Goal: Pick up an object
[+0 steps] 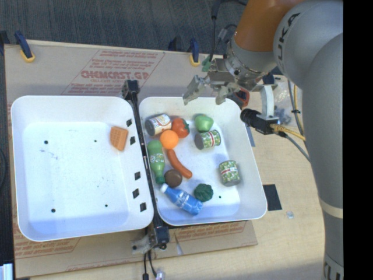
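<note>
- nearest the lens, the black clamp [156,236] sits at the front end of the black divider [139,150] that runs between the two bins; every place below is given from that divider.
- left of the divider lies the left white bin [35,174], bare but for an orange wedge-shaped block [119,137] close to the divider's far half.
- under both bins is a brown cardboard sheet [111,69] with red print, held by blue clips [24,46] at its far edge; beyond it the floor is dark grey carpet [87,10].
- right of the divider, the right white bin [252,179] holds the objects to pick: a green bottle [155,158] touching the divider, a small can [158,123], an orange ball [169,139], a red pepper-like piece [180,128], an orange sausage shape [179,165], a brown ball [173,178], a blue bottle [182,200], a dark green lump [203,192], a green apple-like piece [203,122], and two green-labelled cans [208,139] [229,172].
- further right and beyond the bin's far rim, the gripper [205,92] hangs with its fingers spread apart, nothing between them.
- rightmost, the grey arm [317,69] with its orange band stands over pale bench wood [285,174].
</note>
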Controlling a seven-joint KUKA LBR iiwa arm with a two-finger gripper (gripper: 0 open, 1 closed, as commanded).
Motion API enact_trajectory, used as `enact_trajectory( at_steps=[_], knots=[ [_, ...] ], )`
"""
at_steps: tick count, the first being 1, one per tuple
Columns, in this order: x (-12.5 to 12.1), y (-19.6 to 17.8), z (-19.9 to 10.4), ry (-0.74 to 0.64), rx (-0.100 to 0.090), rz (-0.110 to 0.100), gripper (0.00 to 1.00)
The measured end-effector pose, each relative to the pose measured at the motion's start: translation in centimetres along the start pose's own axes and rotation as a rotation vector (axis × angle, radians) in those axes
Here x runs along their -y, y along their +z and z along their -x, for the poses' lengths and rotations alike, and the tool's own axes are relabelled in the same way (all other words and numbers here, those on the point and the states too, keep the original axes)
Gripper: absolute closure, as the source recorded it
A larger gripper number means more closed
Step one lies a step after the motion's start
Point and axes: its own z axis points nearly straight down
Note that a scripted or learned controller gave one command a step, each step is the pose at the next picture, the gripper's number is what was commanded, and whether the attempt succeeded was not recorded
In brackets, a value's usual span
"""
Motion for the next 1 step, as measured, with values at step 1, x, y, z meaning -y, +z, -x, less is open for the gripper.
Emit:
enact_trajectory(
  at_steps=[1],
  knots=[
    [3.32, 16.81, -0.33, 0.004, 0.004, 0.004, 0.0]
  ],
)
